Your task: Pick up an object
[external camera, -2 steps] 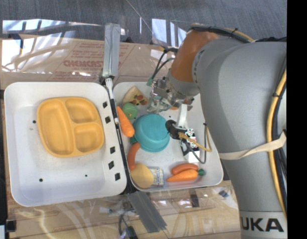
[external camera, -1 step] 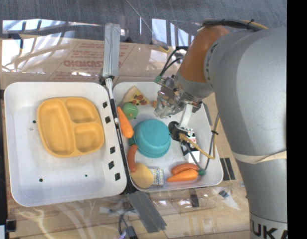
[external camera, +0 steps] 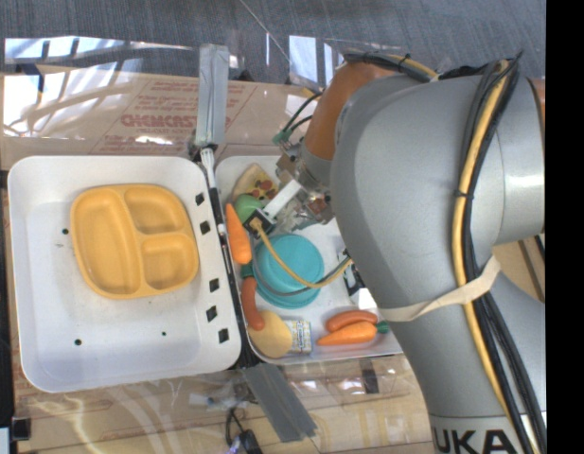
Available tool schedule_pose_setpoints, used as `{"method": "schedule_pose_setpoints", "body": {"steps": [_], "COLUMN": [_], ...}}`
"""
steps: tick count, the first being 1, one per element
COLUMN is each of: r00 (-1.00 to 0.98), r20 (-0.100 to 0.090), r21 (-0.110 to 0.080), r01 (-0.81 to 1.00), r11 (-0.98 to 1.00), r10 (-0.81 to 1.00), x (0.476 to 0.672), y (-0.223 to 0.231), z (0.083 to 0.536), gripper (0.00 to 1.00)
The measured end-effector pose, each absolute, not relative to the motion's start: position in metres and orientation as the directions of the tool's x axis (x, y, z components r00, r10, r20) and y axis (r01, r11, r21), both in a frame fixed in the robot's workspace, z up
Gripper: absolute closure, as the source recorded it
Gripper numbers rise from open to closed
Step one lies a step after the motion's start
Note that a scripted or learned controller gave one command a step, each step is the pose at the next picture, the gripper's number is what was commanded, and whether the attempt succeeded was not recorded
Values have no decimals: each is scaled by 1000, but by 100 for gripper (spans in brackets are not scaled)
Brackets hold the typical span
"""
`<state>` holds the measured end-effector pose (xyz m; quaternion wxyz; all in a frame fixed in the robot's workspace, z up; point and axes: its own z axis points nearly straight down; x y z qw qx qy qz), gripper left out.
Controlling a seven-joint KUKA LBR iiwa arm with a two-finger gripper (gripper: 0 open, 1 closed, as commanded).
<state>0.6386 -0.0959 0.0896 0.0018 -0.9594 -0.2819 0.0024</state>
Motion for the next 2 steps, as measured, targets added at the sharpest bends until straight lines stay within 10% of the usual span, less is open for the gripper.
{"method": "schedule_pose_setpoints", "body": {"steps": [1, 2], "r00": [977, 951], "r20": [5, -2], "r21": [-1, -2], "r01": [212, 309], "r11": [-977, -951], "r10": [212, 309], "x": [629, 640], "y": [-24, -58], "z": [195, 191], "gripper": [100, 100]}}
